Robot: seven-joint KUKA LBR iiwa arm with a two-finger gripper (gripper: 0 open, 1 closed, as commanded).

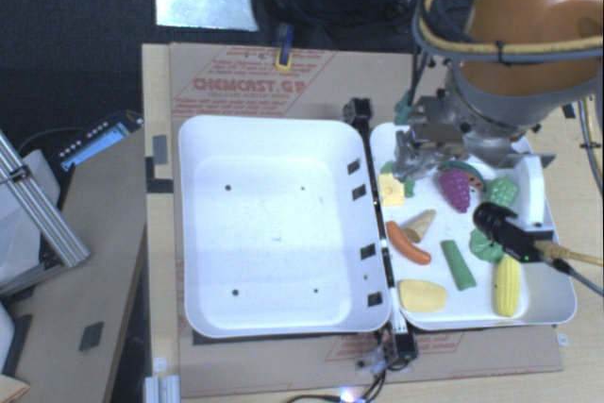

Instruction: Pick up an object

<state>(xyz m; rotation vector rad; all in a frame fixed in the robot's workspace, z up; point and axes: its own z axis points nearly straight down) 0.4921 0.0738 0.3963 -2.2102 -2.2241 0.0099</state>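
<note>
My gripper (412, 163) hangs low over the back left part of the right bin (562, 301), beneath the orange wrist band. Just below it lies a yellow cheese block (391, 189). A bunch of purple grapes (456, 187) sits to its right. Further forward are a tan cone (422, 224), an orange-red sausage (409, 243), a green stick (459, 264), a yellow lemon-like piece (423, 295) and a corn cob (507, 286). Green leafy pieces (502, 193) lie at the right side. Nothing shows held in the gripper.
The left bin (274, 124) stands beside the right one, joined to it by a black clip strip (373, 222). Both rest on a cardboard sheet (245, 80). The arm's bulk hides the back right corner of the right bin.
</note>
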